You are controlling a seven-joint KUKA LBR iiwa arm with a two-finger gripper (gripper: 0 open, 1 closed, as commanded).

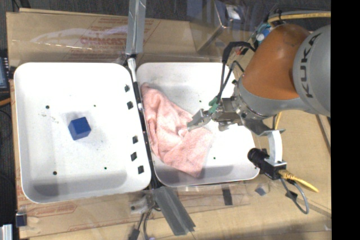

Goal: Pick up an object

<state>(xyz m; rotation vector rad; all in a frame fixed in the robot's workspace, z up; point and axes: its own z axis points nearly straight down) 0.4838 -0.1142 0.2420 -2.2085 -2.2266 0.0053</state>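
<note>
— Cloth [171, 132], pink and crumpled, lies in the right-hand bin [185, 73], bunched against that bin's left wall and spreading toward the near edge. Where are you?

— My gripper [198, 119] is down in that same bin, at the cloth's right edge, about midway along it. My grey arm [315, 73] with its orange band [275, 62] comes in over the bin's right side.

— Have you got hold of it?

— My fingers [201, 116] touch the fabric, and a fold seems drawn up toward them. Whether my jaws are closed on that fold or simply resting against it, I cannot tell; they are too small and too blurred against the pink.

— Is the cloth off the floor of the bin?

— Most of it lies flat on the white floor. The part by my fingertips looks slightly raised.

— And the other bin?

— The left bin [34, 98] holds a small blue cube [79, 127], left of its middle and well apart from me.
</note>
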